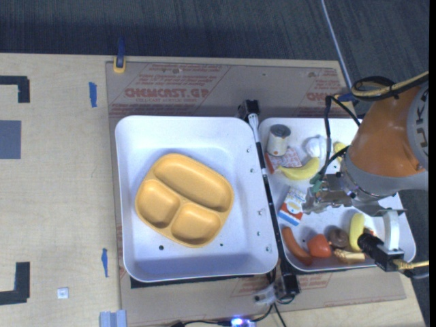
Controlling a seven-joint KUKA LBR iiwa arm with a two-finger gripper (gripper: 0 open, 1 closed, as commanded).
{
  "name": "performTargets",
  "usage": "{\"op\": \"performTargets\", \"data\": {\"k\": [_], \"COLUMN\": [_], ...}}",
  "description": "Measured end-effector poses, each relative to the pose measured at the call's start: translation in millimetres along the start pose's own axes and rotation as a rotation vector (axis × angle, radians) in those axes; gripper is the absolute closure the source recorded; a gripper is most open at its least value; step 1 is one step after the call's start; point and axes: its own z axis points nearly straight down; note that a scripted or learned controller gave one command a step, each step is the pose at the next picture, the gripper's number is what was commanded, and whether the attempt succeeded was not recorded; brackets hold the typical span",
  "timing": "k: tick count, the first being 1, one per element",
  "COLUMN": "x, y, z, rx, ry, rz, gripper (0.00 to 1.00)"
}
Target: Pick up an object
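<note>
1. Camera view, progress: the arm [385,138] reaches in from the right over the right bin [409,240], with the gripper [321,197] low among the clutter near the bin's middle. Nothing is visibly between its fingers, and I cannot tell whether it is released or clenched; the metal parts are too small and tangled with the background. I judge the pick not yet done: every object lies in the bin, so grasping and lifting are both left.

2. Camera view, likely target: the gripper sits just beside a small carton [293,206], white with blue and red print, lying flat at the bin's left side. A banana [303,170] lies just beyond it, curved and yellow.

3. Camera view, other candidates: a can [278,140] stands at the far left corner; a red sausage [295,244] and a tomato [320,246] lie along the near edge; a second yellow fruit [357,227] lies to their right.

4. Camera view, left bin [129,182]: it holds a yellow tray [184,197] with three compartments, well apart from the gripper.
</note>
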Motion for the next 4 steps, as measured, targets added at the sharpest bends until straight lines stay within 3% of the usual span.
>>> {"op": "performTargets", "data": {"k": [1,2,3,4], "x": [-42.2,-145.4,-68.6,-69.2], "y": [-1.3,2.3,28.9,28.2], "z": [14.5,12.6,95.5,96.3], "rx": [0.003,0.000,0.000,0.002], "ry": [0.000,-0.004,0.000,-0.001], "rz": [0.003,0.004,0.000,0.001], "gripper": [1.00,1.00,1.00,0.00]}}
